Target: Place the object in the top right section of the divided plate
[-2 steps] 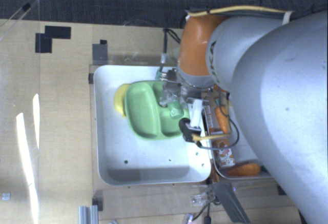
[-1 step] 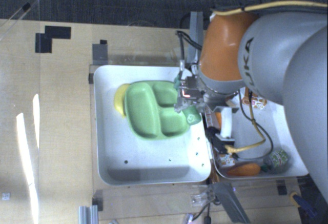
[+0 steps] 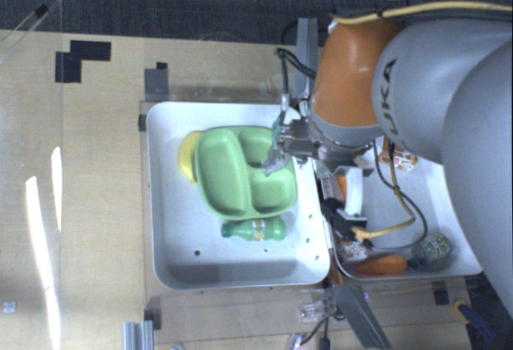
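Arm: you see the grey KUKA arm reach in from the right, its orange band above the wrist, so the gripper (image 3: 275,154) hangs over the left bin (image 3: 168,244) at the plate's right edge.
Jaws: you cannot tell whether they are spread or pressed together; the wrist and its fittings crowd them from above, and nothing is plainly visible between them.
Divided plate: the green divided plate (image 3: 240,172) lies flat in the left bin, turned at a slant, so you must judge "top right" by the compartment nearest the gripper, at the plate's upper right.
Task object: which thing is meant is not certain. The likeliest candidates you have are the green bottle (image 3: 255,230) lying on its side just below the plate, touching or nearly touching its rim, and a yellow object (image 3: 187,156) tucked against the plate's left edge, partly under it.
Right bin: the right bin (image 3: 385,272) holds an orange item (image 3: 383,264) and a small patterned item (image 3: 433,248), with loose cabling draped over it.
Progress: judging by this, nothing sits in the upper right compartment yet, so the placing is not done.
Risk: the gripper is close to the plate rim, so a descent could nudge or tip the plate.
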